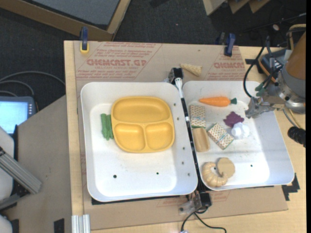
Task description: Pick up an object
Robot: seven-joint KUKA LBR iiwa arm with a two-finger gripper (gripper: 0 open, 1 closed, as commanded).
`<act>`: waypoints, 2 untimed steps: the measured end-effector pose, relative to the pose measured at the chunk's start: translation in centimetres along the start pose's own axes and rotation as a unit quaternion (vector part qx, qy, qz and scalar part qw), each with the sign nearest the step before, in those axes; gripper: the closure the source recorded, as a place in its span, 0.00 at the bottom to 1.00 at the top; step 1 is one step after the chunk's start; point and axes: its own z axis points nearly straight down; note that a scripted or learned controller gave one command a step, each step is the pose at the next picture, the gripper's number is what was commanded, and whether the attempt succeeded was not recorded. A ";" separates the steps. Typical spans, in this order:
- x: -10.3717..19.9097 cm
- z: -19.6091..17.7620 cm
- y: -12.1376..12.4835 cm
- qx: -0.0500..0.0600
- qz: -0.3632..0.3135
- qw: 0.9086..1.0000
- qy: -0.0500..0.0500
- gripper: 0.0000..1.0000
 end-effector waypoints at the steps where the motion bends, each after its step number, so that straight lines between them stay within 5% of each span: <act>1: 0.6 0.3 0.1 0.002 -0.004 1.000 0.002 0.00; 2: -0.7 9.5 3.5 0.003 -0.004 1.000 0.003 0.00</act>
